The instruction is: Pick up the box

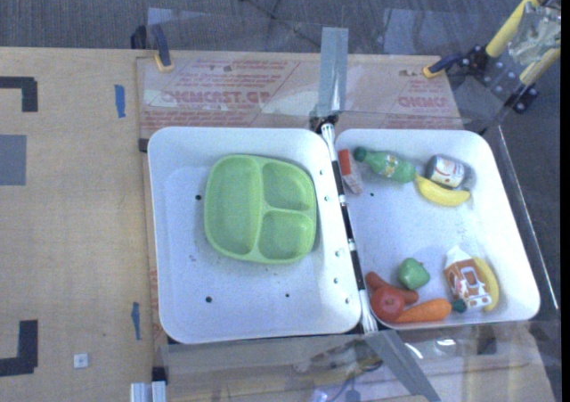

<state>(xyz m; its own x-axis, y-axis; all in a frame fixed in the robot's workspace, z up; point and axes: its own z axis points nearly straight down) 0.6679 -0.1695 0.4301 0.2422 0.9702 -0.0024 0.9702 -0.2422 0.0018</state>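
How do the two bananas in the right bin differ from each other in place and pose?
The upper banana lies near the bin's far side, just below a small can; the lower banana lies near the front right corner, against the box. The upper banana runs roughly across the view and curves upward at its ends; the lower banana runs more up and down, partly hidden by the box. Both are yellow and lie in the right bin.

Red print runs along the cardboard sheet (267,95) behind the two bins; on its left part the letters look like "CHEMCAST", followed by characters too blurred to read; a fainter repeat (419,99) stands on its right part, unreadable.
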